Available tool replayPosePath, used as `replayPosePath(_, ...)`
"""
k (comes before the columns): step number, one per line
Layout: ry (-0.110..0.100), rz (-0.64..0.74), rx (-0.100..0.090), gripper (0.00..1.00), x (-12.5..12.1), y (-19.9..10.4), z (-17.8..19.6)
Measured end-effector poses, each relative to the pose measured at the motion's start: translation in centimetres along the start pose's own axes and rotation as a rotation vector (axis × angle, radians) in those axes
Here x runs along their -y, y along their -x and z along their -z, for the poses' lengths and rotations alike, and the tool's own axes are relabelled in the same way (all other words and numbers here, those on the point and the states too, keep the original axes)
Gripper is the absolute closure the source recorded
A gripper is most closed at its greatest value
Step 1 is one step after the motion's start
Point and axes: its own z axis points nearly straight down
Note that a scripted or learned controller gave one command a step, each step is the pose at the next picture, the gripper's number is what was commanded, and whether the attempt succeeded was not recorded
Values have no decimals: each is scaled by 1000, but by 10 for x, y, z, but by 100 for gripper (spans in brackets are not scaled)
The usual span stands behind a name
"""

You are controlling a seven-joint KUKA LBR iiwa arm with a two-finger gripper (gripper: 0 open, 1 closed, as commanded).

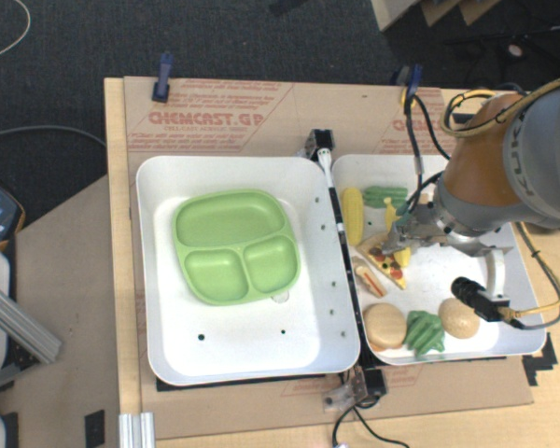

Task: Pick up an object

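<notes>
The corn cob (353, 215) lies lengthwise, pointing up-bin, in the right bin (527, 343). The gripper (399, 243) hangs over a pizza slice (389, 267); its grip cannot be told.

Left white bin (159, 278): one green three-compartment tray (235, 245). Desk (131, 129): brown printed sheet under both bins, blue clamp (161, 76) at its far left edge. Dark carpet (65, 54) around.

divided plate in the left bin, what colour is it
Light green; the plate shows best in the camera view.
</notes>
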Motion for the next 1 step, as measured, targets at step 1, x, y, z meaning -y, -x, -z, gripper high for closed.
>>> replayPosePath(1, -3, 7, -3, 100, 26, -70, 91)
